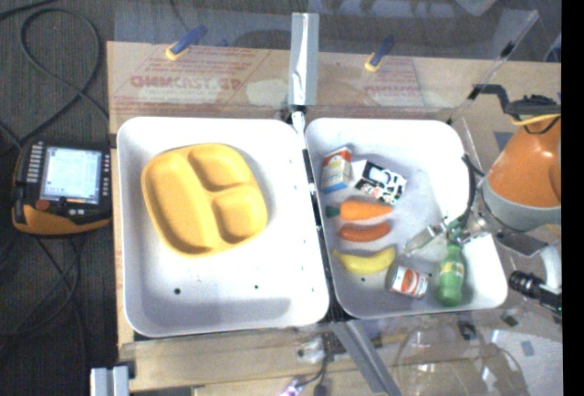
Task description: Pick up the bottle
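Note:
The green bottle (450,281) lies in the right bin (474,157), near its front right corner, with its cap pointing toward the back. My gripper (445,234) hovers just behind and above the bottle's cap. It is open, one silver finger (422,241) slanting left, and nothing sits between the fingers. The grey arm with its orange band (534,171) comes in from the right over the bin's rim.
A small can (408,281) lies right beside the bottle on its left. A banana (365,259), a carrot (365,212), a black-and-white box (381,182) and a small jar (336,171) fill the right bin's middle. The left bin (146,294) holds a yellow divided tray (208,196).

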